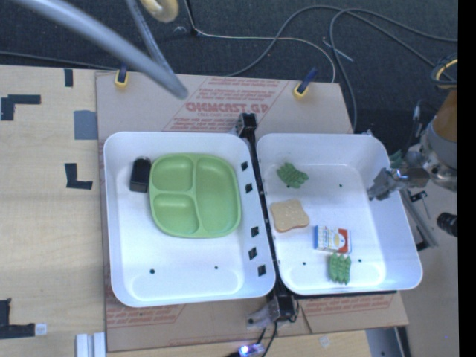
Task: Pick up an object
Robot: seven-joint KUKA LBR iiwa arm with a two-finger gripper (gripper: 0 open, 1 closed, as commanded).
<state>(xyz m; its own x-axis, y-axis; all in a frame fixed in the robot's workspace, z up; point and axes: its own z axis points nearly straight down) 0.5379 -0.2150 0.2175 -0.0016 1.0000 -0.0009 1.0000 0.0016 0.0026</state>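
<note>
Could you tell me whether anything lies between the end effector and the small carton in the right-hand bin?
Nothing visible does. The end effector sits at the right bin's right rim, and bare white floor separates it from the carton.

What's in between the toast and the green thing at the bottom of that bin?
In the camera view, a small red, white and blue packet lies between the toast slice and the lower green piece.

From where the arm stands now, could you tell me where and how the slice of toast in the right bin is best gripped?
The toast slice lies flat and apart from its neighbours, so I would come straight down from above and pinch across its two side edges. The gripper sits at the right bin far wall, so it should probably reach left.
</note>
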